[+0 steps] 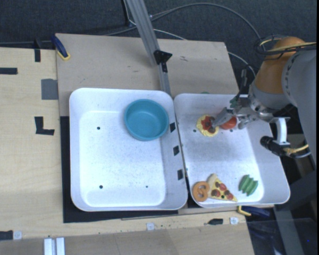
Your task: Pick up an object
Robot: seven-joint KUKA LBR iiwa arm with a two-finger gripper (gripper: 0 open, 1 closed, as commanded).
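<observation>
Camera view, looking down on both bins. The toy food piece (207, 125), a red and yellow item, lies in the upper part of the right bin (223, 158), toward 11 o'clock from that bin's centre. The gripper (225, 122) reaches in from 3 o'clock and sits low over it; beside its tip at 3 o'clock is a red blob (229, 123) that may be part of the same toy or a separate piece, the view being too coarse to decide. Whether the fingers are open, closed or gripping anything cannot be told here.

Along the right bin's lower edge, from 7 to 5 o'clock, lie an orange disc (200, 190), touching a pizza slice (221, 189), and just beside that a green pod-like toy (248, 184). All three are well apart from the gripper.

In the left bin (101, 163), a blue bowl (145, 119) stands upright at about 1 o'clock, near the shared wall. A grey metal rod (147, 31) slants down from 12 o'clock to the gap between the bins. No writing or label is legible.
</observation>
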